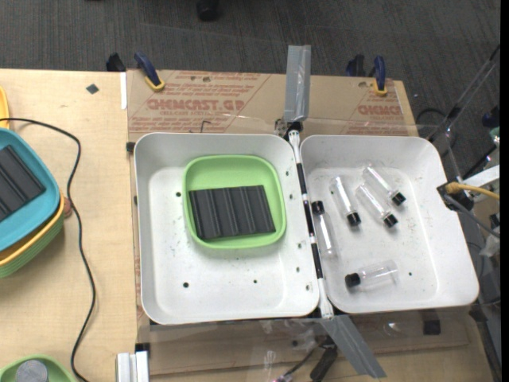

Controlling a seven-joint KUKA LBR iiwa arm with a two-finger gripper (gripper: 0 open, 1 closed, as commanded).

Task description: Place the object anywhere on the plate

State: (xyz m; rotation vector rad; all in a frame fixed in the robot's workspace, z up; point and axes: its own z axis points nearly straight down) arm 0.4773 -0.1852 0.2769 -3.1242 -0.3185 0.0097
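Observation:
A green square plate (273, 183) lies in the left white bin (159, 285), toward its back. A dark ribbed mat (233, 212) covers most of the plate's floor. Several clear plastic vials with black caps lie loose in the right white bin (445, 285). Two vials (343, 200) (372, 201) lie side by side near the middle, and a third vial (382, 183) is just behind them. Another vial (374, 274) lies on its side near the front. A thin vial (324, 233) rests along the divider between the bins.
Stacked teal and yellow bowls (24, 205) sit on the wooden bench at the far left, with a black cable (79, 237) trailing past them. Cardboard (207, 102), held by blue clamps, lies behind the bins. A yellow-tipped cable (471, 188) juts in beside the right bin.

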